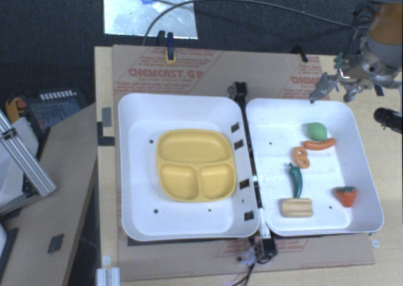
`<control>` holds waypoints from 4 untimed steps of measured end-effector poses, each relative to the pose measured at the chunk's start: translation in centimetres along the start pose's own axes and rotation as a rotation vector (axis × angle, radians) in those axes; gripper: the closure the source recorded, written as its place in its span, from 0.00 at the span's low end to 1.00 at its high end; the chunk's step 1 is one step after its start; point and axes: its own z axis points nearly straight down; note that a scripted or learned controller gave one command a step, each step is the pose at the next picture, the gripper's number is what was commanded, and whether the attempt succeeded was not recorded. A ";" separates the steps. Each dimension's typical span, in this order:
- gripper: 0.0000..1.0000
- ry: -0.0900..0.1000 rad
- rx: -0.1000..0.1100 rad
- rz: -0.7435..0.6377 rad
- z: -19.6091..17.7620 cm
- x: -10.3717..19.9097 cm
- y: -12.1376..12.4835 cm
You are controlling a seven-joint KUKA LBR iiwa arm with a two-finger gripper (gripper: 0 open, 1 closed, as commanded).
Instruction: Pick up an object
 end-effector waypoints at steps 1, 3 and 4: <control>0.00 0.000 0.003 0.002 4.5 -0.5 -0.5; 0.00 0.001 0.004 0.002 12.8 -0.4 -0.7; 1.00 -0.001 -0.004 0.002 11.4 -0.4 -0.5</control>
